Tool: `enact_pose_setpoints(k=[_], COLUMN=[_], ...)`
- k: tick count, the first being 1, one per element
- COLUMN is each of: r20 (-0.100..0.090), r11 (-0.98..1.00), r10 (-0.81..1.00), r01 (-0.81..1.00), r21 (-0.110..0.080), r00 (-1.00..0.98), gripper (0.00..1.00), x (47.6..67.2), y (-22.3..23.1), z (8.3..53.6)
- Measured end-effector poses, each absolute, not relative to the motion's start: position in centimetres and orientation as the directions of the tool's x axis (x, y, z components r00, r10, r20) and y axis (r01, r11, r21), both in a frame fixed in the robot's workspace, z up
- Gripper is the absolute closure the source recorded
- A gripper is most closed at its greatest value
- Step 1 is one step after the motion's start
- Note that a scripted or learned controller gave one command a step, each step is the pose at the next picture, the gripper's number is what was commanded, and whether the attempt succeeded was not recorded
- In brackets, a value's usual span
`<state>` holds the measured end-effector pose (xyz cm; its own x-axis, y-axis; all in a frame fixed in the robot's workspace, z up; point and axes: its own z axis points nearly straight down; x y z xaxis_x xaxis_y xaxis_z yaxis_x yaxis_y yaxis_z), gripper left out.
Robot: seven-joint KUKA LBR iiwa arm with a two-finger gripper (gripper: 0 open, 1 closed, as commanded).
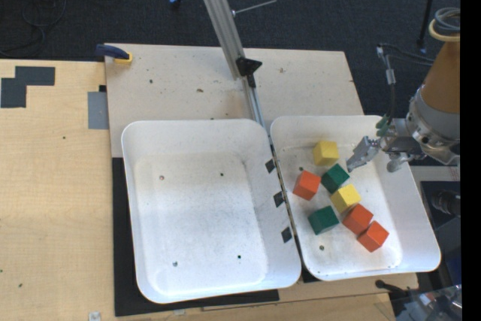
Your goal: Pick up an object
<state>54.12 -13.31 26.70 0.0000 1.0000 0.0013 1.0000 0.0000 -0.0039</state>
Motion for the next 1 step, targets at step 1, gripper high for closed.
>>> enact_pose_setpoints(k=[1], r20=[0.001], r11=[-0.002], r10=[1.0], r01=[1.0], r21=[-0.003], r00=[0.002], gripper=[0.0], x=[54.12], y=[-13.35], z=[26.71])
